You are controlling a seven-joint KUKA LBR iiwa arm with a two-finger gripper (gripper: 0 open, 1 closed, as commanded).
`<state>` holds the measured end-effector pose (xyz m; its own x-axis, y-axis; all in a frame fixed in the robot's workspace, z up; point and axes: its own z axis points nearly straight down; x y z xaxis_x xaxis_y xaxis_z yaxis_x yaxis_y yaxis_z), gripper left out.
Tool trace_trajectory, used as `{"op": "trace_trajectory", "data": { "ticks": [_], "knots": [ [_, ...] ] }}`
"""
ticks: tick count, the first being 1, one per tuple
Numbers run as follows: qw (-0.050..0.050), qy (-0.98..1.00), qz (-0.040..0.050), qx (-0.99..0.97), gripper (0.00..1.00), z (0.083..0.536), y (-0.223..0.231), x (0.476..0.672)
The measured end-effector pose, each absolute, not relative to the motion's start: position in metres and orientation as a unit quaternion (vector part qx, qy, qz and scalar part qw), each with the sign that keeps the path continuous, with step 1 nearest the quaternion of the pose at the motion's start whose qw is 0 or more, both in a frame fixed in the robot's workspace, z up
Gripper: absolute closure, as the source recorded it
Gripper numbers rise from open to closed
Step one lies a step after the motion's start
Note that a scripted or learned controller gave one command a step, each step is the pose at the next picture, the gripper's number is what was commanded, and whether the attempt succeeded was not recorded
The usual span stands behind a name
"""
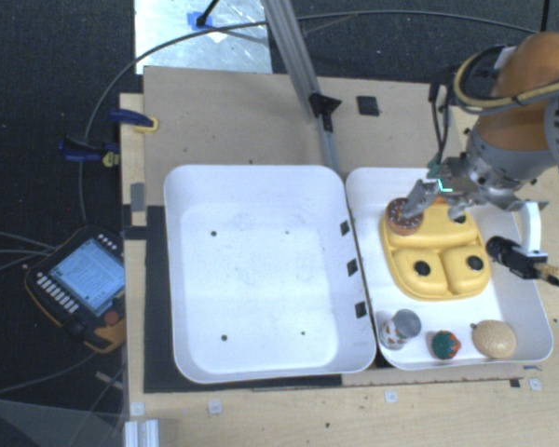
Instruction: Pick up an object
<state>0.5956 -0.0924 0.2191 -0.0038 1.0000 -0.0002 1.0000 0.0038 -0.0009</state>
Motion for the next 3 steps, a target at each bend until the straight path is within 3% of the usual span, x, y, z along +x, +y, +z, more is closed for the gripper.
{"op": "trace_trajectory", "data": {
  "ticks": [1, 2, 3],
  "knots": [
    [-0.001, -0.709, -0.0003, -0.706, 0.0, 0.22, -0.092, 0.596],
    [0.001, -0.708, 0.0014, -0.706, 0.0, 0.157, -0.091, 0.595],
    [-0.003, -0.707, 0.0013, -0.707, 0.0, 0.114, -0.088, 0.597]
  ]
}}
